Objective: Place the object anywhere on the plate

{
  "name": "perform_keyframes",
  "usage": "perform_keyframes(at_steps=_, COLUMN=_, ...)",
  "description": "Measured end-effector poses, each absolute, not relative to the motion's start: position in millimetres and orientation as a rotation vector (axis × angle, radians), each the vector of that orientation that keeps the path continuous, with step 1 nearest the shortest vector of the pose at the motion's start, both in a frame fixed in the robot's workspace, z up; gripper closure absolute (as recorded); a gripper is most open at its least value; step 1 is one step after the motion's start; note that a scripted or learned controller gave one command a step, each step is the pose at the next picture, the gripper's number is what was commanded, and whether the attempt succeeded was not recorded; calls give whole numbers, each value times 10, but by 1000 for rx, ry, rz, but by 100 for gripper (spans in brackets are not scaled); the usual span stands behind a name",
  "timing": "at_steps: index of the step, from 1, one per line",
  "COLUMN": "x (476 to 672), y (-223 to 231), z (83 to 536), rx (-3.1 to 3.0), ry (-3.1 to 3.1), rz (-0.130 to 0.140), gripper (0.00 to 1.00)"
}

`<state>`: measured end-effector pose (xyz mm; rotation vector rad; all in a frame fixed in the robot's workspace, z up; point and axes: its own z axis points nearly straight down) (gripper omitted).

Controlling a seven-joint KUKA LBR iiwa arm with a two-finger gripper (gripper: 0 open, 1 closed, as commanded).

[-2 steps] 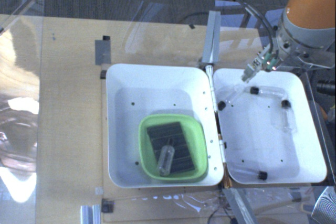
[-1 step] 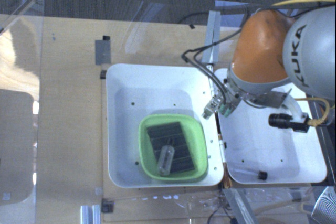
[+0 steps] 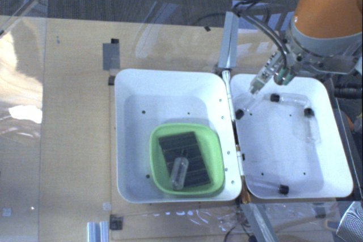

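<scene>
The bench [image 3: 62,139] is pale wood, with a clear sheet over it that throws bright glare near its left edge. Two shallow white bins sit directly on it, side by side and touching along their inner walls. The left bin [image 3: 126,139] lies near the middle of the bench; the right bin [image 3: 334,144] lies toward the right edge. A small grey bracket [image 3: 112,55] stands on the bench just beyond the left bin's far left corner, and a dark clip [image 3: 115,223] sits at that bin's near left corner. A grey upright post [image 3: 228,42] rises at the far side, where the two bins meet.
</scene>
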<state>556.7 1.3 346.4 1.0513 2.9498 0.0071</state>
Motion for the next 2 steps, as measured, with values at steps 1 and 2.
perform_keyframes(at_steps=1, x=5410, y=564, z=2098, rx=852, ry=3018, rz=5, gripper=100)
perform_keyframes(at_steps=2, x=5303, y=766, z=3399, rx=737, ry=3042, rz=9, gripper=100)
